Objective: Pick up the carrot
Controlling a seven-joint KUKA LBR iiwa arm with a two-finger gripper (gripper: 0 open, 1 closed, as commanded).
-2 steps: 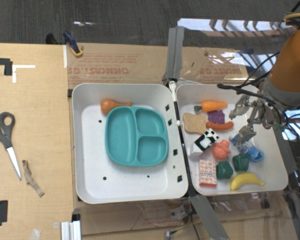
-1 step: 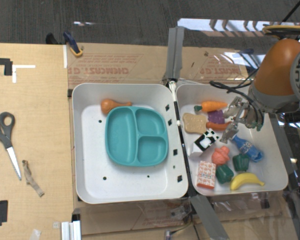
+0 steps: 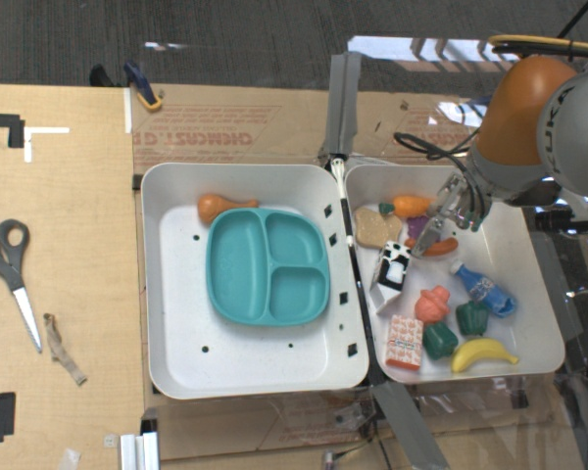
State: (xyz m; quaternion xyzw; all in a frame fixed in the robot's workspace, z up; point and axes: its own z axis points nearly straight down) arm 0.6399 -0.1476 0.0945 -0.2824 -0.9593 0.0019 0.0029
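The carrot point(image 3: 410, 205), orange with a green leafy end pointing left, lies at the back of the right bin point(image 3: 539, 262). My gripper point(image 3: 437, 227) hangs low in that bin, just right of and slightly in front of the carrot, apart from it. Its tip sits over a small purple item point(image 3: 417, 229) and a red item point(image 3: 442, 248). The grey arm with its orange band point(image 3: 519, 106) reaches in from the upper right.
Around the gripper lie a bread slice point(image 3: 372, 228), a black-and-white cow point(image 3: 394, 265), a blue bottle point(image 3: 485, 290), green peppers point(image 3: 470, 317), a banana point(image 3: 483, 355) and a red-and-white carton point(image 3: 404, 343). The left bin point(image 3: 171, 302) holds a teal divided plate point(image 3: 269, 266) and an orange drumstick point(image 3: 221, 205).
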